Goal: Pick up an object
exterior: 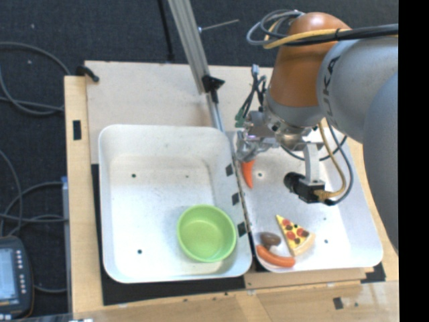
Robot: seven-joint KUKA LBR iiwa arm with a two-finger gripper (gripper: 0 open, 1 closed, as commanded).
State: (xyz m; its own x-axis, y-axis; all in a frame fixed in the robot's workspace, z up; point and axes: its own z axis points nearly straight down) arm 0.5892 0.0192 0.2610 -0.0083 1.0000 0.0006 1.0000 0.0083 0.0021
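Pincer grips orange carrot above right bin; green bowl sits in left bin

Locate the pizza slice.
The pizza slice lies in the right bin, near its front edge, just right of the sausage.

Grey arm, orange band, looping cables.

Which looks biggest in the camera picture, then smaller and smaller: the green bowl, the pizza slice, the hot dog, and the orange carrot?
1. green bowl, clearly the largest.
2. pizza slice.
3. hot dog and orange carrot look about alike, and the tool above partly hides the carrot's top, so I won't rank them.
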